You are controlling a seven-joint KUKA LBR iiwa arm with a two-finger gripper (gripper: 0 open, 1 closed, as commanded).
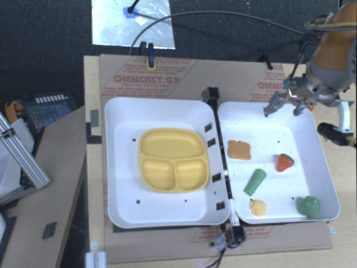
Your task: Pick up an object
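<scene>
The grey arm with its orange band reaches in from the right, and its two-finger gripper hovers over the far edge of the right white bin. The 2 fingers are spread apart with nothing between them, so the gripper is released and holds no object.

The right bin holds 5 small items, all lying on its floor and apart from the gripper. An orange flat toast-shaped piece lies near the bin's left wall. A red and orange rounded toy piece sits to its right, about mid-bin. A green cylinder-shaped piece lies tilted below the orange piece. A small pale yellow lump rests near the front wall, just below the green cylinder. A green rounded toy sits in the front right corner.

The left white bin holds a yellow plastic tray with 3 compartments, lying flat near its middle.

Both bins rest on a brown cardboard sheet with red lettering. A shiny silver square panel lies beyond it on the dark floor.
</scene>
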